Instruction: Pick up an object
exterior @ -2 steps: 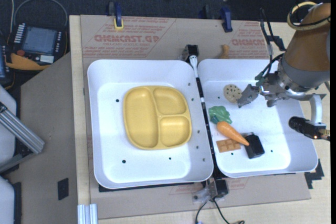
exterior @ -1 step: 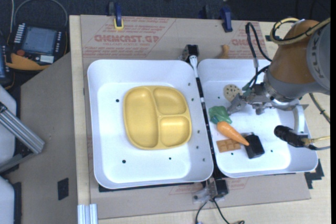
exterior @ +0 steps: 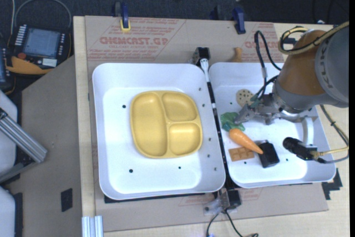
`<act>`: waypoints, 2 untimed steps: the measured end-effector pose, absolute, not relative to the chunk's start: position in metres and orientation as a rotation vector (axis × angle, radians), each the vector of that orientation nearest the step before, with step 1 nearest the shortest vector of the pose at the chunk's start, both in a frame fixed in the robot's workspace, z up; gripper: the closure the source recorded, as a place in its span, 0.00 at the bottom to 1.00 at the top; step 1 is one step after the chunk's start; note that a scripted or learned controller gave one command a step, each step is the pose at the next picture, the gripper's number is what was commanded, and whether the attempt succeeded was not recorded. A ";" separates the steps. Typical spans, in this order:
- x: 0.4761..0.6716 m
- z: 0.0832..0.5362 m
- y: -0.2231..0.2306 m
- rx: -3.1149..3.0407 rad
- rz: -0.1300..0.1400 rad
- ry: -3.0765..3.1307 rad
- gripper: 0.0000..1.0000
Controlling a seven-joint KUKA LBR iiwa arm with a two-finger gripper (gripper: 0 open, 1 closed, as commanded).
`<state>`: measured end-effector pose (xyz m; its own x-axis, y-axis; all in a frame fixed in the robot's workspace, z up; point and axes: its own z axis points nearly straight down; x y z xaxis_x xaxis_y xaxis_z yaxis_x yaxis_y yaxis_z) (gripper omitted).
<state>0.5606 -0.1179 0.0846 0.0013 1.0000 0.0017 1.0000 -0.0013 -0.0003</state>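
The right bin (exterior: 277,175) holds several small things. An orange carrot (exterior: 246,140) lies tilted near its left side, with a green leafy piece (exterior: 228,119) just above it. Below the carrot lie a brown cracker (exterior: 241,154) and a black block (exterior: 268,155). A round speckled cookie (exterior: 242,97) sits further back. My gripper (exterior: 249,114) hangs low over the bin's middle, just right of the green piece and above the carrot. Nothing shows in its grasp.
The left bin (exterior: 111,119) bears a yellow three-part plate (exterior: 165,122). The bins' shared rim (exterior: 213,114) runs just left of the gripper. The orange-banded arm (exterior: 302,77) covers the right bin's right half, with cables (exterior: 310,152) trailing toward the front right.
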 end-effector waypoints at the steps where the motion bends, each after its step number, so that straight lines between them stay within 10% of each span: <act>1: 0.562 0.097 -0.118 -2.226 -0.007 -2.223 1.00; 2: 0.572 0.157 -0.119 -2.225 -0.005 -2.227 1.00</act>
<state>0.5720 -0.1193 0.1574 -0.0011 1.0000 -0.0021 1.0000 0.0011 0.0067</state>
